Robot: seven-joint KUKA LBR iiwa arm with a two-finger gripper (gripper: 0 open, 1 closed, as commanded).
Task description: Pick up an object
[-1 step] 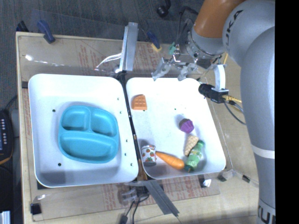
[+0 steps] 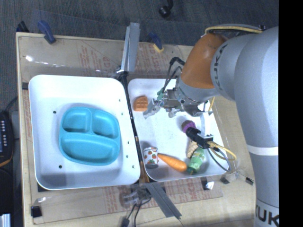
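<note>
My gripper point(image 2: 154, 107) hangs over the upper left part of the right bin point(image 2: 142, 86), just right of a brown bread-like piece point(image 2: 140, 103), and nothing shows in its grasp. Farther down the same bin lie a purple item point(image 2: 188, 125), a small printed can point(image 2: 150, 156), an orange carrot point(image 2: 172, 162), a green item point(image 2: 197, 161) and a tan cone-like piece point(image 2: 191, 150). The arm comes in from the right and hides the bin's upper right part.
The left bin point(image 2: 42, 86) holds a blue divided plate point(image 2: 89, 136). A grey bar point(image 2: 129, 46) stands behind the gap between the bins. Blue clamps point(image 2: 46, 31) sit on the bench's far edge.
</note>
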